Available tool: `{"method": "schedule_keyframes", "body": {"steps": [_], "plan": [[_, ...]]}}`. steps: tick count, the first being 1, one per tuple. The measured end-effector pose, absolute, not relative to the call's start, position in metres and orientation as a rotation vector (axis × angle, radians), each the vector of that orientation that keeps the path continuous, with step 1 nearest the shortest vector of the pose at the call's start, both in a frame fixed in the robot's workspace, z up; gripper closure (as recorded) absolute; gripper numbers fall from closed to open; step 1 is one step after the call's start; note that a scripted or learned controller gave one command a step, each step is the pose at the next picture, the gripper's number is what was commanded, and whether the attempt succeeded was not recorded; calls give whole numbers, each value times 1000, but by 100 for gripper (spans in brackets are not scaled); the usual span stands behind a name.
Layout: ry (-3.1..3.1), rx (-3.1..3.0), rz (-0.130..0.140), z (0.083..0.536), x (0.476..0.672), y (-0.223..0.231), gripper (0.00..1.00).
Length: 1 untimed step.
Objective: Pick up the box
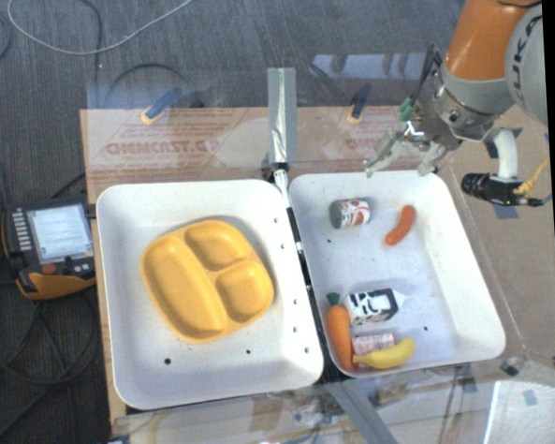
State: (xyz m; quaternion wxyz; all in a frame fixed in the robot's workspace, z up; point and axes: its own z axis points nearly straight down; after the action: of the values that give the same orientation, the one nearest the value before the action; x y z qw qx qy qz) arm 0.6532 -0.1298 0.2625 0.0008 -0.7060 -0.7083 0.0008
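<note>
The box, a small black-and-white carton, lies in the front part of the right bin, between a carrot and a flat pink packet. My gripper hangs above the bin's back rim, well behind the box. It is open, with nothing between its spread fingers.
The right bin also holds a small can, an orange sausage, a carrot, a pink packet and a banana. In the left bin lies a yellow divided tray. A metal divider stands behind the bins.
</note>
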Motion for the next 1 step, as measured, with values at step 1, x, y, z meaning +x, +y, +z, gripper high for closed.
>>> {"method": "schedule_keyframes", "body": {"steps": [1], "plan": [[-2295,-2143,3,103,639,-99,0]]}}
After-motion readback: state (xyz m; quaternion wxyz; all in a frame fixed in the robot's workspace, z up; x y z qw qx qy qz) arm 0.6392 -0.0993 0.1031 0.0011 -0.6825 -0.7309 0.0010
